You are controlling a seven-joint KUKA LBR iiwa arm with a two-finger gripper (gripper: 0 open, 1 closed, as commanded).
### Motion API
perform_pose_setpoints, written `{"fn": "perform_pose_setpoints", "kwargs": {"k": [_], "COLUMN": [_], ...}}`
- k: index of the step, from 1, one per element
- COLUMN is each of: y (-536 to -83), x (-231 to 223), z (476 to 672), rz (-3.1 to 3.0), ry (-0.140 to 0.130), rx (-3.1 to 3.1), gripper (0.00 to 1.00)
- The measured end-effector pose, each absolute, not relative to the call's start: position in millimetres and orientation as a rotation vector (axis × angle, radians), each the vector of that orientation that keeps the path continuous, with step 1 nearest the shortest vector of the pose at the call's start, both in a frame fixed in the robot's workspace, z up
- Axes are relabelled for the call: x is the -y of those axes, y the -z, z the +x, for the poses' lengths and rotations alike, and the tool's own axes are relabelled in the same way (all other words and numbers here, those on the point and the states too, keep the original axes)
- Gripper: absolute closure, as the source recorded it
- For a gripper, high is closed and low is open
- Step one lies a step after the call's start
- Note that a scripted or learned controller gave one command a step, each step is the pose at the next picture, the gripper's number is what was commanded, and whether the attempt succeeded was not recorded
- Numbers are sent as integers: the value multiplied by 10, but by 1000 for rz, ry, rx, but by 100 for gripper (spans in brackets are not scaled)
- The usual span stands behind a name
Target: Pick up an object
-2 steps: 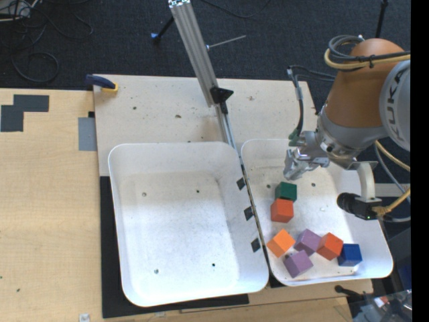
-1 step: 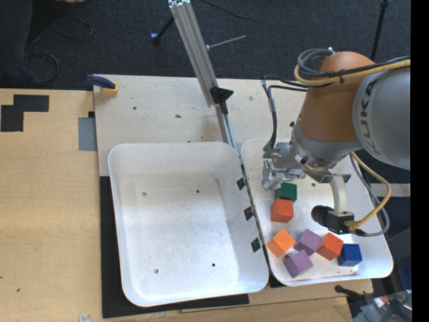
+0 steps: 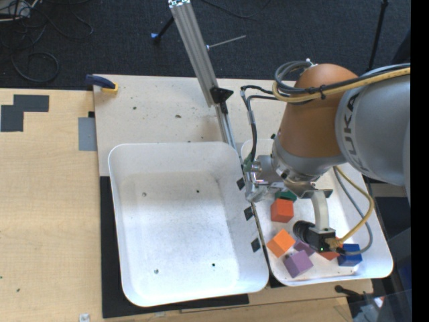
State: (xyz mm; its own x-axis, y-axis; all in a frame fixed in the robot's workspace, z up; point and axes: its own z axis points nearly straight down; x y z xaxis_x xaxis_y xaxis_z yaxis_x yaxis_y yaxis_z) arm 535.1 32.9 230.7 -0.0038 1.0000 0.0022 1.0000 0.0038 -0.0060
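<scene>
My gripper [image 3: 273, 188] hangs low over the left side of the right bin [image 3: 379, 265], under the grey wrist with its orange band. Just below it lies a red-orange block [image 3: 282, 210], with a small green piece [image 3: 289, 196] at its upper edge. Nearer the front of this bin are an orange block [image 3: 281, 242], a purple block [image 3: 297, 263], a blue block [image 3: 349, 254] and a small red piece [image 3: 328, 254]. The wrist hides the back of the bin.
The left bin [image 3: 127, 158] sits beside the right one, their rims touching. A slanted aluminium rail [image 3: 198, 52] rises behind the bins. A small blue and yellow tool [image 3: 101, 82] lies at the bench's back left corner.
</scene>
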Motion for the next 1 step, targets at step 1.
{"fn": "perform_pose_setpoints", "kwargs": {"k": [1], "y": [-2239], "x": [-918], "z": [5268], "rz": [-2212], "ry": [-5], "rx": [2223], "gripper": [100]}}
